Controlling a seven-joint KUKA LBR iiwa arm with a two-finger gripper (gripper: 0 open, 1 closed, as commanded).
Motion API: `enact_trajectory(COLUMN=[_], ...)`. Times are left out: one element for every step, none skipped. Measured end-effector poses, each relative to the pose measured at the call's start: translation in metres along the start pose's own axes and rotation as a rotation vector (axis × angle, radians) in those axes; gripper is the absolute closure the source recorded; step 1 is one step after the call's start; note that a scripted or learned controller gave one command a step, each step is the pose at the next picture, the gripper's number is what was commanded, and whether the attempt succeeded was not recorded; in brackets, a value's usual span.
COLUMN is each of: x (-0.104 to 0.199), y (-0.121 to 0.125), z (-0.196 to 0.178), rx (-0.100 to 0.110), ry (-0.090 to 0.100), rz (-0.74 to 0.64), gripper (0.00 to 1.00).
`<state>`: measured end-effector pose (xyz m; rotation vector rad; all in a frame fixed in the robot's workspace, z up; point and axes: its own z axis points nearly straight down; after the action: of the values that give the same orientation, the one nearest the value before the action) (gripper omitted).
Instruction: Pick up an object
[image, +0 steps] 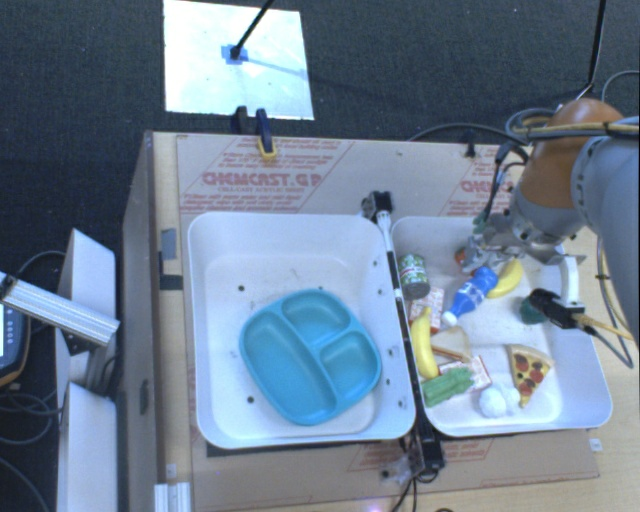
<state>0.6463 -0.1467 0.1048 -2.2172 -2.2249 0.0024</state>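
Hovering low over the far side of the right bin (590, 395), gripper (490, 252) just above the cap end of the blue bottle (470, 293); impossible to tell from this angle whether open or closed, with nothing visibly held. Probably mid-approach toward that bottle, so worth judging the grasp now. Lying flat near the bin's middle, touching a small yellow banana (508, 279) on its far side. Long axis on a diagonal, pale end pointing toward the centre divider and the near edge, other end pointing up toward the gripper. Best to straddle the bottle across its narrow width, at right angles to that diagonal, and near mid-body rather than at the tip, where likely to pivot or squirt out. Best also to keep clear of the banana, since touching. Other clutter close by: a green can (413, 270), a larger banana (423, 343), a pizza slice (527, 370). Left bin (215, 300) carrying a blue divided plate (310, 355).
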Motion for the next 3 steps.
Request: enact_trajectory(x=[0.079,0.078,0.034], y=[-0.013,-0.013,-0.016], z=[-0.081,-0.080,0.020], rx=[-0.006,-0.005,-0.002], ry=[0.002,0.001,-0.006], rz=[-0.001,0.000,0.005], gripper=[1.00,0.00,0.00])
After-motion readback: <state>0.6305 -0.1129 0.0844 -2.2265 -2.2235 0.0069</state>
